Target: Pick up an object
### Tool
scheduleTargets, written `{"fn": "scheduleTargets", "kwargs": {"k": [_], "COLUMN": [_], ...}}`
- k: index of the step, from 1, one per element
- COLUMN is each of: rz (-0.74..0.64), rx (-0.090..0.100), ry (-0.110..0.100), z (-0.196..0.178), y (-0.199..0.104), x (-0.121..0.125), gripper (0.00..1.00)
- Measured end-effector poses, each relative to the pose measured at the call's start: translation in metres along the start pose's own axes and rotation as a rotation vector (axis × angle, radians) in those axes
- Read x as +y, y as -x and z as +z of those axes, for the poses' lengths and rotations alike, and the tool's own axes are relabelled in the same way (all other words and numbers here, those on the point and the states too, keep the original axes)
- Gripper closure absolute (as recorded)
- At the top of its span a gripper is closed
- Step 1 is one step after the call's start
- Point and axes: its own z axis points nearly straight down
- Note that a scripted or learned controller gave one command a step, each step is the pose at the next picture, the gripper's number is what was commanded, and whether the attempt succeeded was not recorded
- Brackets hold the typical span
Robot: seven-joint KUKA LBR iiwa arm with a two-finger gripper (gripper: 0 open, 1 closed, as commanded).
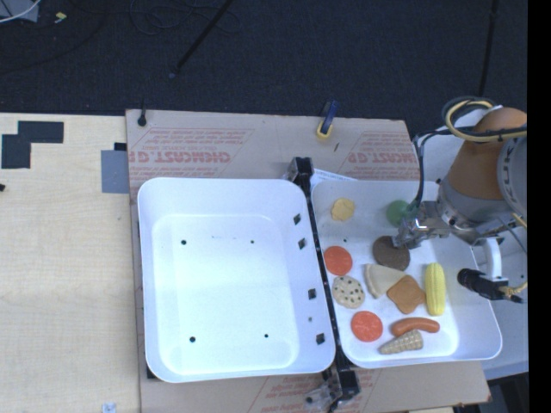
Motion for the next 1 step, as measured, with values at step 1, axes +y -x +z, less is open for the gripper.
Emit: {"fn": "scheduleTargets", "kwargs": {"k": [1], "rz": [-0.005], "rx": [0.003], "ry": [-0.01], "z": [-0.0338], "y": [-0.0586], "x": [0.0358], "gripper": [1.0]}}
